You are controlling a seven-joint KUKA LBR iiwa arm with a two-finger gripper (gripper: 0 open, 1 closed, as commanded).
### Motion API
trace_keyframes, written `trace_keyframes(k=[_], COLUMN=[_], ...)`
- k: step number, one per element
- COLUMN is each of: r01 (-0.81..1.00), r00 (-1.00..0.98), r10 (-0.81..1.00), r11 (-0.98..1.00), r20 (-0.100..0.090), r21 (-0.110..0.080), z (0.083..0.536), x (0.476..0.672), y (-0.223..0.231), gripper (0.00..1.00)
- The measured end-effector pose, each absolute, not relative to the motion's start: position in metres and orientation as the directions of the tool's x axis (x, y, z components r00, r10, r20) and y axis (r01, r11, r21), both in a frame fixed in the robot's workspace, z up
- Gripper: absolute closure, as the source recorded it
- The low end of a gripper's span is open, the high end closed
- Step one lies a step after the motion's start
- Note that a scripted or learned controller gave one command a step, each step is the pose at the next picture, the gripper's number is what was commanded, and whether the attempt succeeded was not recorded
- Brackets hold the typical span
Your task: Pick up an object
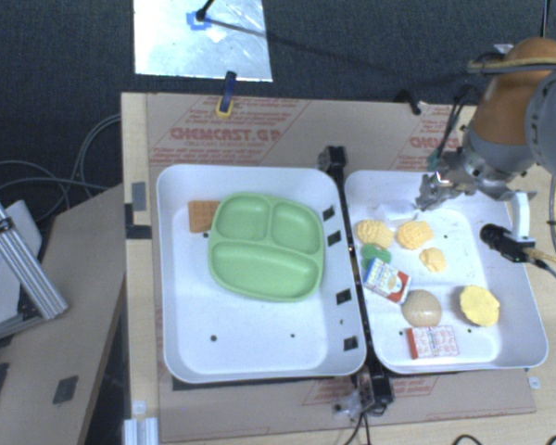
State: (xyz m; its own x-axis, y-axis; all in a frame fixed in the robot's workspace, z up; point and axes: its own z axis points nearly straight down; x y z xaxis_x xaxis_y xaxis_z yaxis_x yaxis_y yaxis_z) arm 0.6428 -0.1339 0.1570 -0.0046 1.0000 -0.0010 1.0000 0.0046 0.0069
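Note:
My gripper (434,193) hangs over the far part of the right bin (528,336), its tips just above the bin floor. Nothing shows between its fingers. Close in front of it lie a yellow corn piece (413,235) and a second yellow corn piece (372,231). A green item (374,251), a small yellow chunk (433,260), a white carton with red and green print (386,279), a tan potato-like ball (422,307), a yellow lemon-like item (479,305) and a red-and-white packet (433,342) lie nearer the front.
The left bin (181,248) holds a green divided plate (265,247) and a tan cracker-like square (202,215) half under it. A black divider rail (346,248) runs between the bins. Cardboard lies under both.

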Motion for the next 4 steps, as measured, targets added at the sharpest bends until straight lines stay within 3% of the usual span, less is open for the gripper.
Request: trace_keyframes(k=[1, 2, 4], r01=[1.0, 1.0, 1.0], r00=[-0.006, -0.006, -0.009], r10=[1.0, 1.0, 1.0], r11=[0.006, 0.006, 0.009], r20=[-0.002, -0.001, 0.002], r21=[0.01, 0.003, -0.001], z=[0.222, 0.225, 0.208], x=[0.647, 0.648, 0.618], y=[-0.13, -0.13, -0.023], gripper=[1.0, 1.0, 1.0])
